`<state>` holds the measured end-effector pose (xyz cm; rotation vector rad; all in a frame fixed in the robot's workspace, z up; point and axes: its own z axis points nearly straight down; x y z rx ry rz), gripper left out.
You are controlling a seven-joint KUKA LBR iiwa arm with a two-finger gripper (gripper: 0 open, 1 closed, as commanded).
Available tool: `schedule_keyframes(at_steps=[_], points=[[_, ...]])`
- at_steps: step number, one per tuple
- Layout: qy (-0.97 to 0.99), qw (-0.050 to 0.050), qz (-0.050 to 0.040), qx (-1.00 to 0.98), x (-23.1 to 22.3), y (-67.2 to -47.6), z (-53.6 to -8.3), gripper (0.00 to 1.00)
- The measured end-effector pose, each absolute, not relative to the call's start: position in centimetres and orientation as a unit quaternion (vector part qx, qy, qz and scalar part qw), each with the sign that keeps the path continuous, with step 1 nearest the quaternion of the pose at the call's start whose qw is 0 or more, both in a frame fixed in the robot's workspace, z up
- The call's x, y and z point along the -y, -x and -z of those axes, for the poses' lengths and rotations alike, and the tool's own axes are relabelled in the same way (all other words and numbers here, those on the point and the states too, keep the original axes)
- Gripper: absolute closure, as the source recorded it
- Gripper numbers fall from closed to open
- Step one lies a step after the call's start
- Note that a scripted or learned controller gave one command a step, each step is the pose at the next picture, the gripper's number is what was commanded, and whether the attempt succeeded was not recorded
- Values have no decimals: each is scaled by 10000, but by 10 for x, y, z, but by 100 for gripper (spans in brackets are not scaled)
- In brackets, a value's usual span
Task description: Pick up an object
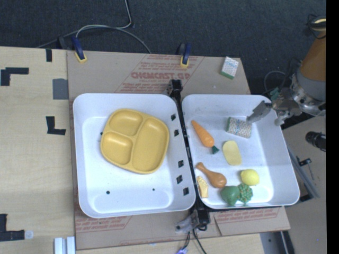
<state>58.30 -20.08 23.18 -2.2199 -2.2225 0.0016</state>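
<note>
My hand (263,110) sits over the right bin (275,142) near its top right corner, arm coming in from 3 o'clock. Finger spread: cannot tell from this angle.

Nearest thing: a small speckled grey block (239,127), just beside the hand, toward 8 o'clock of it. Its long axis runs roughly 10 to 4 o'clock. It lies flat on the bin floor, apart from its neighbours. Nothing is held.

Other candidates, all farther off in the same bin:
- carrot (203,134), toward 9 o'clock of the block, long axis 11 to 5.
- pale yellow slice (231,152), at 6 o'clock of the block.
- lemon (249,177) and broccoli (236,194), near the bottom wall.
- drumstick (212,175), at the bin's lower left.

Left bin (85,157) carries a yellow divided plate (134,141), well apart from me.

Judgement: the block is the short reach, a small drop toward 8 o'clock, closing across its narrow side.
</note>
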Motion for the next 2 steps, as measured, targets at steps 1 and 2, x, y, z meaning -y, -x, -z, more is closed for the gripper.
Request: schedule_keyframes(at_steps=[1,2], points=[[7059,29,-9,7083,115,-633,-134,0],[7065,-7,-4,7077,94,-627,-86,0]])
